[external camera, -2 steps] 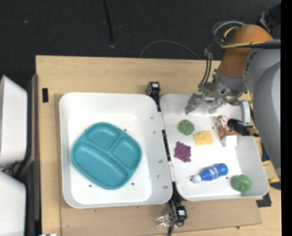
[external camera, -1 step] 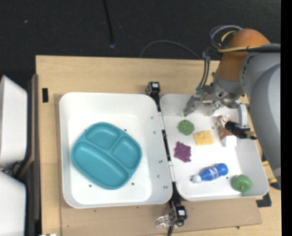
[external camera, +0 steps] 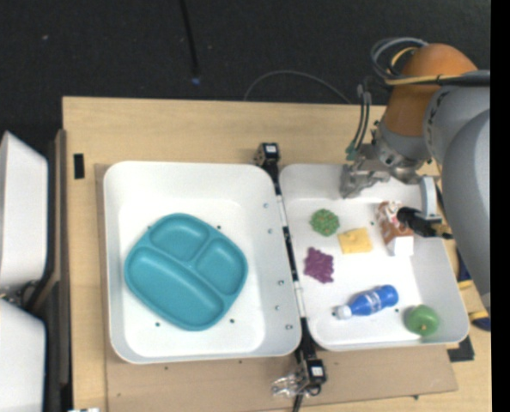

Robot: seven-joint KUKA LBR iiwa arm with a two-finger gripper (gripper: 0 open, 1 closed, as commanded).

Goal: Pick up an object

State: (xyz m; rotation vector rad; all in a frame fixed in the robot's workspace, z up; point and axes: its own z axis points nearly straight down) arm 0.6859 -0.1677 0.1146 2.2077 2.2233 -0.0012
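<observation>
On the wooden bench (external camera: 83,136), two shallow white bins sit side by side, joined along a hinged seam with black clips at its near and far ends. Nearest the camera in the right bin (external camera: 435,337) lies a green apple (external camera: 421,320) in the near right corner, with a blue plastic bottle (external camera: 368,302) with a white cap just to its left, lying on its side. Further in, a purple bunch of grapes (external camera: 318,265) lies close to the seam, and a yellow block resembling cheese (external camera: 355,241) lies beside it, apart from it. A green, rounded item like a broccoli head (external camera: 325,222) sits just beyond those two. Along the right side, a small white and brown object (external camera: 396,227) rests near the bin wall; its nature cannot be determined. The left bin (external camera: 118,333) holds a teal divided tray (external camera: 186,269) with three compartments, lying flat and slightly turned. At the far edge of the right bin, the gripper (external camera: 356,181) hangs over the bin's back left corner, beneath the grey arm (external camera: 461,170) and its orange band (external camera: 427,80). The gripper's opening cannot be determined, and no object is seen within it. All items rest on the bin floors.
</observation>
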